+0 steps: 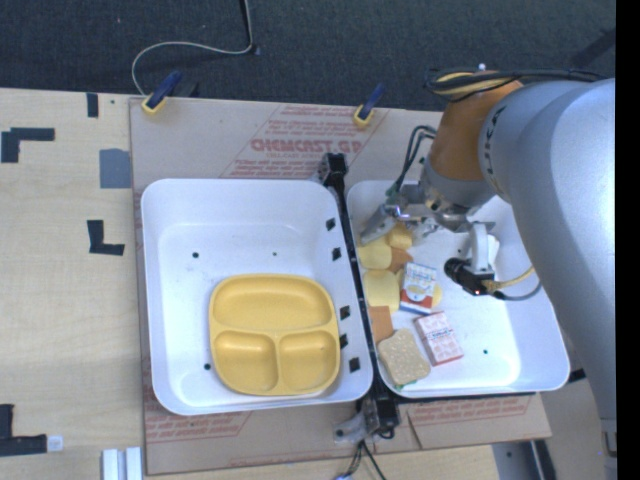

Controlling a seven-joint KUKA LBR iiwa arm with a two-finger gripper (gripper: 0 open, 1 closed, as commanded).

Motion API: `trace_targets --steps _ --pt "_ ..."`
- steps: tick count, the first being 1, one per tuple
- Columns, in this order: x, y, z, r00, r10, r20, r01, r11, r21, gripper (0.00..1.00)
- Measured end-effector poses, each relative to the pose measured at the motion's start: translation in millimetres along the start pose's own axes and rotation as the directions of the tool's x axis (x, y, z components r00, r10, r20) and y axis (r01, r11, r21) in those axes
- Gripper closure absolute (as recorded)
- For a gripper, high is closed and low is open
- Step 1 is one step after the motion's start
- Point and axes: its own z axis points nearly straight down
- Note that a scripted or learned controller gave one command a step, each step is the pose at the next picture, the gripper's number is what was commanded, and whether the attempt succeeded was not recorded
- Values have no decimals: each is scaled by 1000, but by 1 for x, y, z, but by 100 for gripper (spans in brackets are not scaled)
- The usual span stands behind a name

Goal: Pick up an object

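A: Where is the arm [540,158]?

B: It reaches in from the right side of the desk [60,268] and bends down over the far left part of the right bin [520,368]. The gripper [400,216] sits low there, near the wall the two bins share.

A: Are the fingers wide, narrow, or holding something?

B: I cannot tell. The wrist and its cables cover that spot, and nothing shows clearly between the fingers.

A: What lies in the right bin?

B: A cluster along its left side. A pale yellow block [399,238] is just under the gripper, and a rounder yellow piece [374,256] lies beside it toward the shared wall. Nearer the front edge is a larger yellow piece [382,288], then an orange slab [380,321], then a slice of brown bread [404,357] close to the bin's front left corner.

A: Anything else?

B: Two small cartons. A white one with a coloured label [420,286] lies just right of the yellow pieces, and a red and white one [438,338] lies beside the bread, toward the bin's middle.

A: And the left bin [180,218]?

B: A yellow divided tray [273,332] with three compartments lies flat in its front half, near the shared wall.
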Motion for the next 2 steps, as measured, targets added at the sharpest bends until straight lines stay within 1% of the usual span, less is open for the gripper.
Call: trace_targets --steps 1,2 --pt "-3 9 0 1000 -1 -1 1 1000 1 0" --pt "2 -1 0 1000 1 1 -1 1000 0 0"
